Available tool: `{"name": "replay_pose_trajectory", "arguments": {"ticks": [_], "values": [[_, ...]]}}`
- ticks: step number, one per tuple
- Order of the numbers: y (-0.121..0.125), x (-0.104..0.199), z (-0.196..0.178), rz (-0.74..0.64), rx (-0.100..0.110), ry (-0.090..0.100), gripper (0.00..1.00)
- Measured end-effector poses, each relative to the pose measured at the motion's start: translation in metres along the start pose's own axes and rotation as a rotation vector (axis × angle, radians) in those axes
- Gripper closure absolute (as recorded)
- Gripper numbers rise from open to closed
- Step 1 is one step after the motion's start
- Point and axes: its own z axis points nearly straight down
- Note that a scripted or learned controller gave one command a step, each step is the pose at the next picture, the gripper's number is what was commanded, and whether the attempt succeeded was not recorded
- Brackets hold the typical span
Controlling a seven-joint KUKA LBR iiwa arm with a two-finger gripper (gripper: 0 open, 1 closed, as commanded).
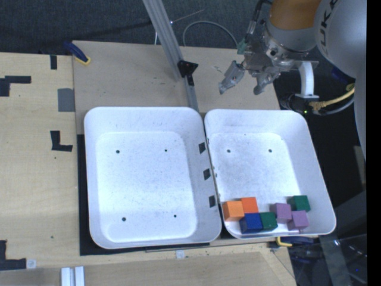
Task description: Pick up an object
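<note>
Above the far rim of the right shallow white bin [309, 136], the grey two-finger gripper [244, 83] hangs wide open with nothing in it. It should drop straight onto 1 small orange block [234, 210] at the bin's near edge.

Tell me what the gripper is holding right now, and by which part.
Nothing. The gripper hangs open above the right bin's far rim.

Looks like a robotics lab setup. There's a plywood bench [36, 177] with black tape marks [56, 140] along its left edge, two white bins [146, 115] side by side on a black mat, an aluminium pole [164, 25] slanting over the far edge, loose cables [208, 28], and a grey industrial arm [348, 16] at the far right corner.
</note>
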Motion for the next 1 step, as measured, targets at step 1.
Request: {"name": "replay_pose_trajectory", "arguments": {"ticks": [1], "values": [[-0.0343,0.0948,0.1274,-0.004,0.003,0.002,0.0]]}}
